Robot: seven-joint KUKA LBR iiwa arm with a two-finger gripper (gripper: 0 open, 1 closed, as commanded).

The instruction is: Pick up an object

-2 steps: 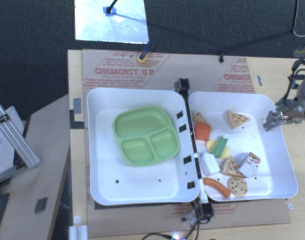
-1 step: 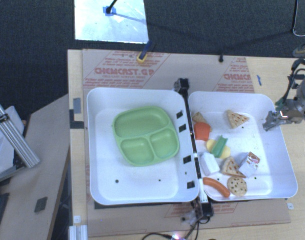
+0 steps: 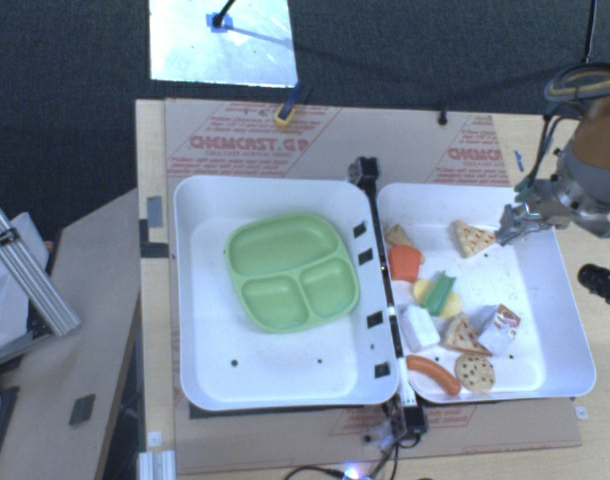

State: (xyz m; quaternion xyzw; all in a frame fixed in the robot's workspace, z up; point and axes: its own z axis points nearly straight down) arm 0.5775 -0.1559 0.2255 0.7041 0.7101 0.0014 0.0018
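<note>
Claw [image 3: 512, 224] above right bin [image 3: 560, 298], grip state unclear, pizza slice [image 3: 473, 238] just left of it

My two shallow white plastic bins [image 3: 210, 368] look smooth and faintly glossy. The green three-compartment plastic tray [image 3: 290, 270] has a soft matt sheen. Beneath them lies brown printed cardboard [image 3: 250, 138], dull and papery, on dark rough-looking carpet [image 3: 65, 68].

Pizza-slice toy [image 3: 474, 238] flat near right bin's [image 3: 565, 268] far side
</note>
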